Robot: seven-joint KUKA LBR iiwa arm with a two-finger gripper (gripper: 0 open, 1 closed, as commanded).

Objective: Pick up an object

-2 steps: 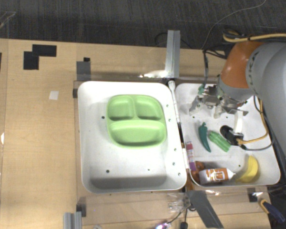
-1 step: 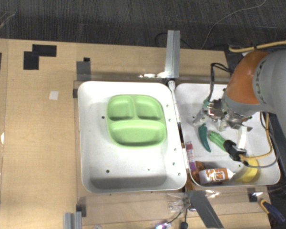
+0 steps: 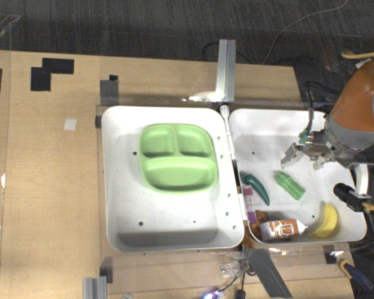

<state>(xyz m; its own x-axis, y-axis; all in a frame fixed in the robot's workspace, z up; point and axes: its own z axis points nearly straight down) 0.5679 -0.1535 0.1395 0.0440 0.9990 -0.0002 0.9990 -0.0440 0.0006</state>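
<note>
My gripper point(image 3: 303, 160) hovers over the upper middle of the right bin point(image 3: 262, 124), its two fingers spread open with nothing between them. Just below it lies a light green block point(image 3: 290, 185). A dark green curved item point(image 3: 256, 187) rests to the block's left. A yellow banana point(image 3: 325, 221) sits in the bin's near right corner. A brown and white bottle point(image 3: 280, 228) lies on its side along the near wall, and a small purple item point(image 3: 249, 197) sits against the left wall.
The left bin point(image 3: 121, 217) holds a green divided plate point(image 3: 177, 156). A metal post point(image 3: 226, 70) stands behind the seam between the bins. The arm's grey and orange body point(image 3: 361, 108) reaches over the right bin's right side.
</note>
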